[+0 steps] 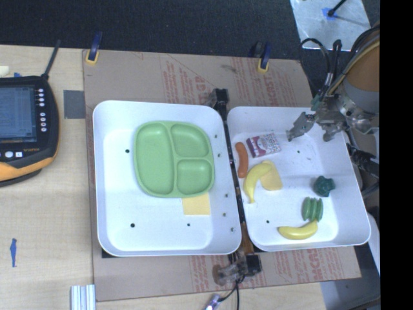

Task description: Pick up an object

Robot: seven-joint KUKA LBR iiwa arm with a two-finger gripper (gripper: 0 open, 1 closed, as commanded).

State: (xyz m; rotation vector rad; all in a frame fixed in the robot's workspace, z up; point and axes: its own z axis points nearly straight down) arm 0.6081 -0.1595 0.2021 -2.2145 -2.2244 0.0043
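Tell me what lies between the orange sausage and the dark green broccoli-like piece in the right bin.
In the camera view, between the orange sausage and the dark green broccoli-like piece lie a curved yellow banana and a pale yellow wedge; then bare bin floor.

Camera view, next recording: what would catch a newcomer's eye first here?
First the green divided plate in the left bin, with a yellow square tucked at its near edge. Next, the clutter in the right bin: two bananas, a sausage, a small packet and green pieces. The gripper hangs over that bin's far right corner.
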